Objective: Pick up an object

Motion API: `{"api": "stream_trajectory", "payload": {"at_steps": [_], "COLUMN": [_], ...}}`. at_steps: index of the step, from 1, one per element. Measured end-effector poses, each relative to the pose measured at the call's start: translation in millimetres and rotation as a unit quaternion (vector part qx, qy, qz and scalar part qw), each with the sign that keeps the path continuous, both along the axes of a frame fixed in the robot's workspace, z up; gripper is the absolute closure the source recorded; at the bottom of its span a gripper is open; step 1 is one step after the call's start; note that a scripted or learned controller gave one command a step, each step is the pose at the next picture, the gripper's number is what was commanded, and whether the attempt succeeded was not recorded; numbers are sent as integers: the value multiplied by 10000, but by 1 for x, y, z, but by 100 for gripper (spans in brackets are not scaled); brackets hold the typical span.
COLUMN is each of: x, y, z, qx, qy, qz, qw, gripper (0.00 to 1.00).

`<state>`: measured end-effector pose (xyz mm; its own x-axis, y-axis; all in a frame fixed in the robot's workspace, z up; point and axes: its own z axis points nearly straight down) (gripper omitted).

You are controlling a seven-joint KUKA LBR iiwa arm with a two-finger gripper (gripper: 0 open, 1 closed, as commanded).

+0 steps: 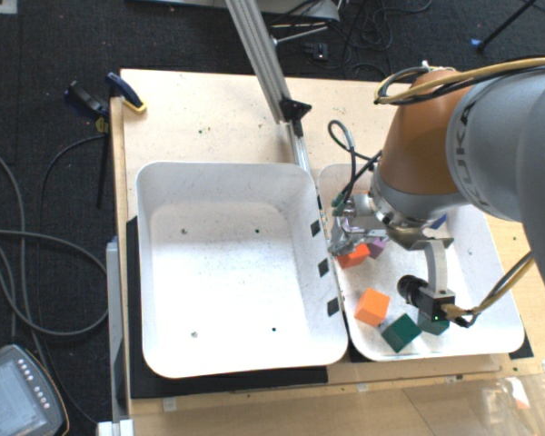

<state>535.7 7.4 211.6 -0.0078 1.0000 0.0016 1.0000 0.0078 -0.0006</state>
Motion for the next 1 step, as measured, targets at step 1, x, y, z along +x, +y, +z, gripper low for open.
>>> {"api": "stream_trajectory", "payload": {"at_steps": [1], "x": [15], "y": [49], "z": [15], "qx": [2], "qy": [-13], "qz": [3], "qw": [10000], "gripper": [100]}}
